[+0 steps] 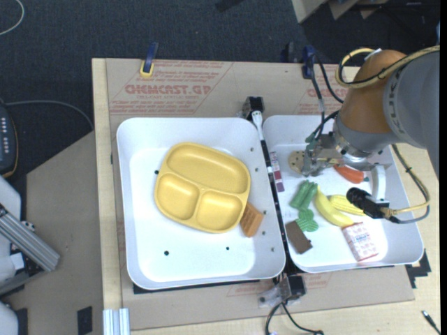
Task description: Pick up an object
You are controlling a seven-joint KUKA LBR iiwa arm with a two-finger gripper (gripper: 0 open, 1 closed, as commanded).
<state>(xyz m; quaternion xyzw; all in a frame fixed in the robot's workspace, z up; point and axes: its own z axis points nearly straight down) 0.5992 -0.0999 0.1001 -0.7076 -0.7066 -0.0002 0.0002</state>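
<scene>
My gripper is down in the right bin, near its back left part. A small tan object lies right at the gripper's left side; whether it is gripped is not visible. Just in front lie a green piece and a second green piece. A yellow banana sits to their right. An orange item pokes out from under the wrist. A dark brown block and a red-and-white packet rest near the front.
The left bin holds a yellow divided plate and a small brown piece at the plate's right corner. A thin marker-like stick lies along the rim between the bins. The arm covers the right bin's back right.
</scene>
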